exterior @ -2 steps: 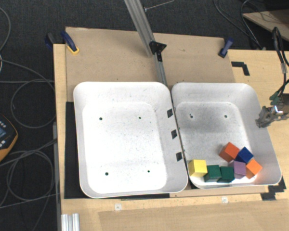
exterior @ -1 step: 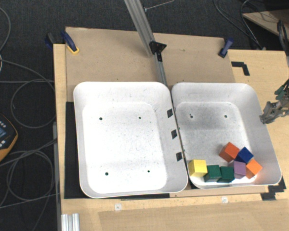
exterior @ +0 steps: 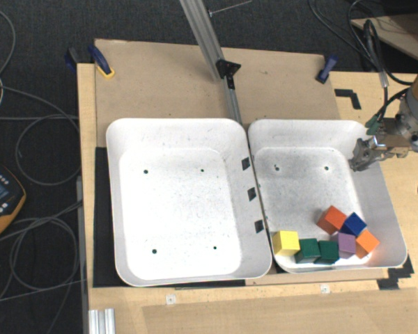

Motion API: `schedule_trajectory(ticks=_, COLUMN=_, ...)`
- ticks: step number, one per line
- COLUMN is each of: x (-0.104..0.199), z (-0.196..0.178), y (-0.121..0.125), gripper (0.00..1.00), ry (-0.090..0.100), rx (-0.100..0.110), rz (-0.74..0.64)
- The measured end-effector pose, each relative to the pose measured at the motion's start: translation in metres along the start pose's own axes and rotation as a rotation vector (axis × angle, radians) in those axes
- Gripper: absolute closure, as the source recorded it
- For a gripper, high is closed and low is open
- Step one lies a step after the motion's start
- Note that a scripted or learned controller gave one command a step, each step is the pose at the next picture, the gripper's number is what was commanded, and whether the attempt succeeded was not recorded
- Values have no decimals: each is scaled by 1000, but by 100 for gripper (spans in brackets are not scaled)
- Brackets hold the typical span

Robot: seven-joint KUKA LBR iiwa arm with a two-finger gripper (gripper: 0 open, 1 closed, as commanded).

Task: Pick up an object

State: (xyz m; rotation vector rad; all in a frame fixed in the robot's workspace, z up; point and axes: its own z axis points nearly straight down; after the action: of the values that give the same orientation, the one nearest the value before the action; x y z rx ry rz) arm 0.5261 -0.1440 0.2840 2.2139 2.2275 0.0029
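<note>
Six blocks (exterior: 327,241) huddle in right bin's (exterior: 292,160) near corner; gripper (exterior: 363,154), finger state unclear, should descend on yellow outlier (exterior: 287,241).

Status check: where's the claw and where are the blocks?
Claw over right bin's far right rim, nothing seen in it. Blocks clustered in near corner, untouched. Path clear.

One fixed camera, high over the bench

We look down at a slant on the pale wooden bench (exterior: 195,75) from well above; both shallow white plastic bins, left (exterior: 122,134) and right (exterior: 386,207), fit whole, with dark floor beyond the bench's far edge.
</note>
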Motion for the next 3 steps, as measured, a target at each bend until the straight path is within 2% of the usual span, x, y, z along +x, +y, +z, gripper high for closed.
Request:
schedule_trajectory(ticks=1, x=56, z=-2, y=17, gripper=100, ry=0, rx=-1, rz=-2)
schedule_trajectory(ticks=3, x=141, z=27, y=45, gripper=100, ry=1, rx=4, rz=1)
